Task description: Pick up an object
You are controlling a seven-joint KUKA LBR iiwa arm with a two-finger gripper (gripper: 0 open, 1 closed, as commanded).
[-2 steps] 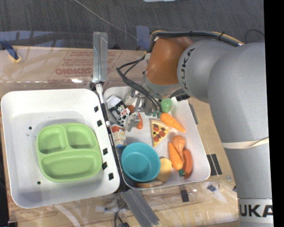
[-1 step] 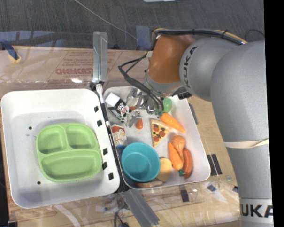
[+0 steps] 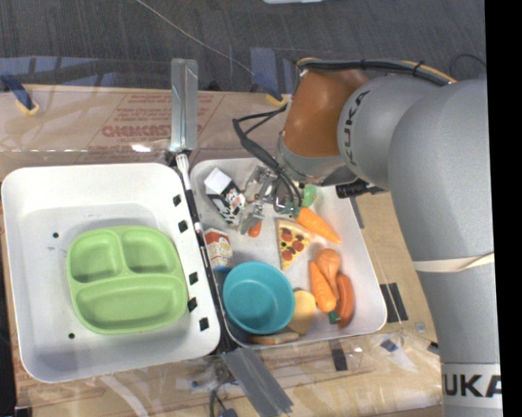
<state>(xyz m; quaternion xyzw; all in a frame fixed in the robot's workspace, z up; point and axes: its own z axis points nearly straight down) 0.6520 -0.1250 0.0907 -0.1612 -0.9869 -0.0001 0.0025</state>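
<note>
Bench with two white bins: your gripper [image 3: 262, 197] is lowered at the right bin's [image 3: 375, 304] far edge, fingers' spacing indiscernible, beside the pizza slice [image 3: 290, 243]. Nothing is visibly lifted; the pick remains.

Even overhead light, soft shadows (slightly blurry throughout).

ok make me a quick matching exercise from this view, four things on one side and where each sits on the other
Things:
1. green divided plate
2. teal bowl
3. pizza slice
4. gripper

Places:
A. back of the right bin
B. front of the right bin
C. left bin
D. middle of the right bin, beside a carrot

Pairs: 1-C, 2-B, 3-D, 4-A
</note>
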